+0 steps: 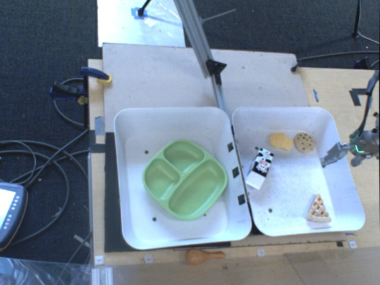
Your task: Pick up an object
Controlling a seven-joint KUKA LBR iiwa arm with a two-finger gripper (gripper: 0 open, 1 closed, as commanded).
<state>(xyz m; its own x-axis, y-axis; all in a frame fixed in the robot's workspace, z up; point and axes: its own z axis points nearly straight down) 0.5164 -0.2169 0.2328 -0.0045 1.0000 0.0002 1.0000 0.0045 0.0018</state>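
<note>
2 white bins [178, 120]. Left bin: pale green divided plate [185, 179], 3 compartments. Right bin: milk carton [260, 166], white with black cow patches, at 9 o'clock; yellow-tan biscuit [281, 141] and tan cookie [304, 142] with dark chips at 12 o'clock; pizza slice [319, 209], cream with red dots, at 5 o'clock. Bench [178, 76] off-white; floor dark.

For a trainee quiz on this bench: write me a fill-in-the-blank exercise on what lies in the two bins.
1. The green divided plate lies in the ____ bin.
2. The pizza slice toy lies near the right bin's ____ corner.
3. The chocolate-chip cookie sits just right of a plain ____ biscuit.
4. The small black-and-white carton lies close to the right bin's ____ wall.

Missing words: left; front right; yellow; left
</note>
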